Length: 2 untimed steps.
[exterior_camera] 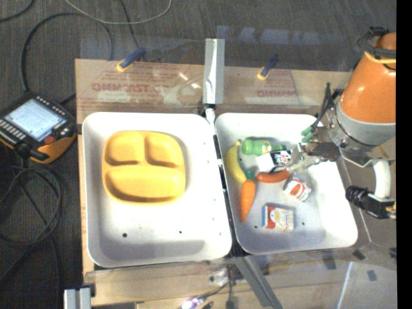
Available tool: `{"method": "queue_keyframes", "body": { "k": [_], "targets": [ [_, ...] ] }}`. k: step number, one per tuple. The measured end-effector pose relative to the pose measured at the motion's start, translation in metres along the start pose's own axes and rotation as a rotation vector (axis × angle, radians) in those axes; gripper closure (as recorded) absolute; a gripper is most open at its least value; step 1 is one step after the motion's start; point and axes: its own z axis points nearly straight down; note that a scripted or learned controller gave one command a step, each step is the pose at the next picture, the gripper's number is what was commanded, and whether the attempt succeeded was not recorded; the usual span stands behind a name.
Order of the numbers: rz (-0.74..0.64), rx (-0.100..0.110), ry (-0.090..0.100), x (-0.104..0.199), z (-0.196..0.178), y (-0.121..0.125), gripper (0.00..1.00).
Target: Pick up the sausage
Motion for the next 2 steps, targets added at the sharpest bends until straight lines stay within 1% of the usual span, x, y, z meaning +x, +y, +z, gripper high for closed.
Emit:
{"method": "queue_keyframes", "body": {
  "k": [1, 2],
  "targets": [
    [-0.093, 0.000, 0.001, -0.024, 0.157, 0.037, 1.00],
    [-0.428, -0.006, -0.001, -0.018, 0.185, 0.018, 1.00]
  ]
}}
